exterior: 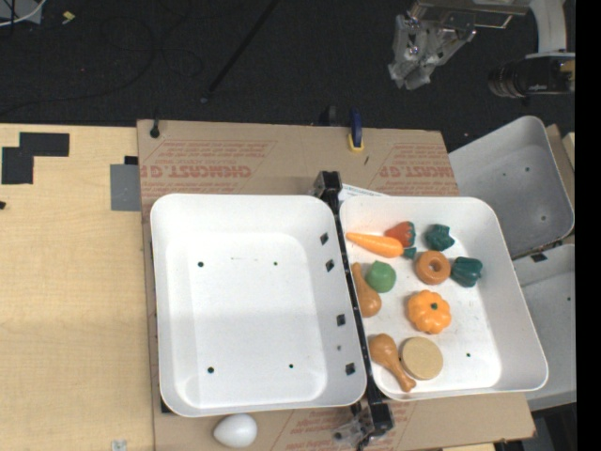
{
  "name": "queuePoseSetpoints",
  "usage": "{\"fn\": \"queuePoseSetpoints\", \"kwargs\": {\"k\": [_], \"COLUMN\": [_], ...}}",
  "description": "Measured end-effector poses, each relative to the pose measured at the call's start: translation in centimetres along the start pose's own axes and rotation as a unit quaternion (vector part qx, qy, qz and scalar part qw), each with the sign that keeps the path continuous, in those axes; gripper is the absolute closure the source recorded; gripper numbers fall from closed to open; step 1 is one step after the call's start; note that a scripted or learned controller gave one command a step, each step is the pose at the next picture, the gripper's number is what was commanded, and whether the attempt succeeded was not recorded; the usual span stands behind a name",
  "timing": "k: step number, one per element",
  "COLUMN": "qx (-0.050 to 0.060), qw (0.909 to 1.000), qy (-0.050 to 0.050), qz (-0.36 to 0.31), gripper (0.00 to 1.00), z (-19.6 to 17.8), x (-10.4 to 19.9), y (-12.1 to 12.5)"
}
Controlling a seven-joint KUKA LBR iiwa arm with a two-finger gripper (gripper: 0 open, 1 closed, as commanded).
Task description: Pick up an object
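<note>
My gripper hangs high at the top of the camera view, well above and behind the bins, with nothing visible between its fingers. The right bin holds several toy foods: an orange carrot, a red pepper, two dark green peppers, a brown doughnut, a green ball, an orange pumpkin, a tan drumstick and a round tan biscuit. A brown piece lies by the bin's left wall.
The left bin stands beside the right one on a cardboard sheet. A white egg lies outside the bins at the front, on the cardboard. A grey metal panel stands at the right.
</note>
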State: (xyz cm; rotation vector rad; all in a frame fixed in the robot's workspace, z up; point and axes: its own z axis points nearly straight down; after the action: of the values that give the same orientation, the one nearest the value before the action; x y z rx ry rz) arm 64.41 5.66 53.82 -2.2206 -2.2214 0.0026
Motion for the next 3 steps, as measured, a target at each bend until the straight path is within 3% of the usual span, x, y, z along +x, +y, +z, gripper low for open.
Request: {"fn": "queuePoseSetpoints", "kwargs": {"k": [1,2,3], "qx": [0.001,0.006,-0.003], "qw": [1.0000,1.0000,1.0000], "qy": [0.002,-0.001,0.001], "qz": [-0.005,-0.001,-0.001], "gripper": [1.00,1.00,1.00], "z": [0.2,7.8,-0.4], "x": [10.0,10.6,11.2], "y": [-0.4,-5.8,-5.4]}}
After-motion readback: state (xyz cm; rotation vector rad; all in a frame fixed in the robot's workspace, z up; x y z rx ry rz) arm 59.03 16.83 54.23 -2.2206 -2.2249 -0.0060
